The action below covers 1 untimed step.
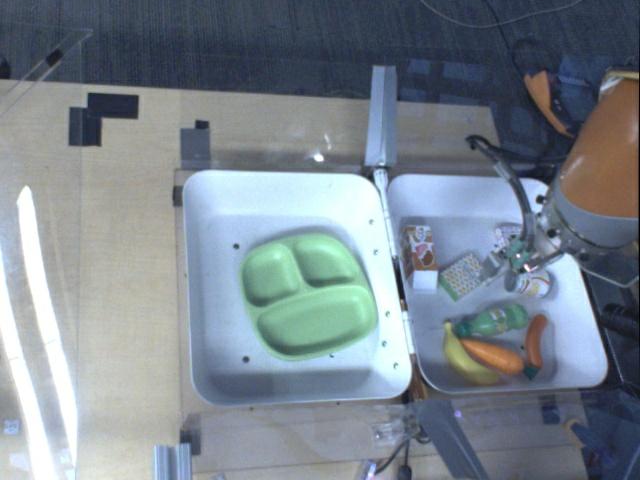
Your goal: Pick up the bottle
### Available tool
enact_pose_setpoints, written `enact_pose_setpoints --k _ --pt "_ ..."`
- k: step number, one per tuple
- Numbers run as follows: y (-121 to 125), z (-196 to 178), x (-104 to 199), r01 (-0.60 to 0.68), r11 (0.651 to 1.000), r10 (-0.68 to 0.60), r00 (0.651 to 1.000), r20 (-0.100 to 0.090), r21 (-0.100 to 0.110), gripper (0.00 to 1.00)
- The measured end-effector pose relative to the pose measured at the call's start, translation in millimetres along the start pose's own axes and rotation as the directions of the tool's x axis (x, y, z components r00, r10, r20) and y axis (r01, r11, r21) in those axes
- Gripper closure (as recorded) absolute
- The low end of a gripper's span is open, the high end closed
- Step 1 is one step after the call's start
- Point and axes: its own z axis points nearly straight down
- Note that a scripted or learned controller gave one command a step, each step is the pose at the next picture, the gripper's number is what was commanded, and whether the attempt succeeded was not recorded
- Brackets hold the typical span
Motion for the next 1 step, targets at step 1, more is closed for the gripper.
enact_pose_setpoints --k 1 --pt "0.0 0.1 0.0 0.001 1.000 -0.001 1.000 0.000 0.000 0.00"
